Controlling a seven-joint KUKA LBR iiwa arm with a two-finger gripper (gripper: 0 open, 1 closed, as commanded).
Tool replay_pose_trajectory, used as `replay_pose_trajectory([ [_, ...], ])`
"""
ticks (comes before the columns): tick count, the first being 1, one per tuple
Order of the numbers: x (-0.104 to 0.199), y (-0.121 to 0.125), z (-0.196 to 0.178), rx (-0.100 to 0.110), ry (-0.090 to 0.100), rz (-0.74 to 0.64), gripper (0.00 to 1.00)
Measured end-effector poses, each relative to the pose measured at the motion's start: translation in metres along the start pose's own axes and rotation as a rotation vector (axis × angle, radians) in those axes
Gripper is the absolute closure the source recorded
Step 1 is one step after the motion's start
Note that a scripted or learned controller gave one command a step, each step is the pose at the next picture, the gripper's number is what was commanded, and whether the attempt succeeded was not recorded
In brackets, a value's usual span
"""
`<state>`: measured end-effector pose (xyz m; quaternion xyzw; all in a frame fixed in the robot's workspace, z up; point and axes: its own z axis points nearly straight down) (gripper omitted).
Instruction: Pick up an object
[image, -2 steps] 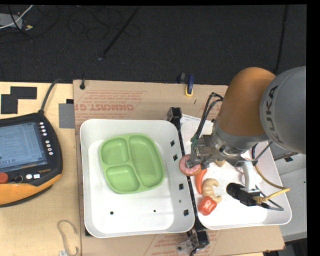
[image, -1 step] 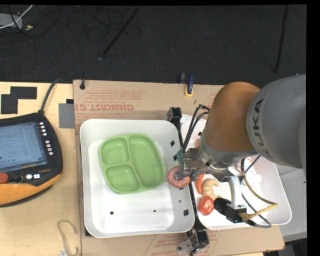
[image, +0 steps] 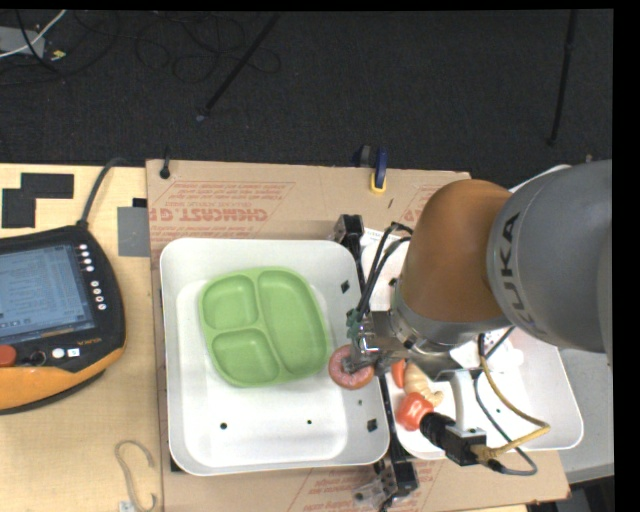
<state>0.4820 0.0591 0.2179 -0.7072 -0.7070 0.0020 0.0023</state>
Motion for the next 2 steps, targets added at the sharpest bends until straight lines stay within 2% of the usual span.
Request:
replay_pose_trajectory([
  [1,0.0088,0.0021,-0.0039,-0.002,-0.001,0.0,1.0],
  [2,-0.0012,0.002,-0.0014,-0.001,-0.001,0.0,1.0],
])
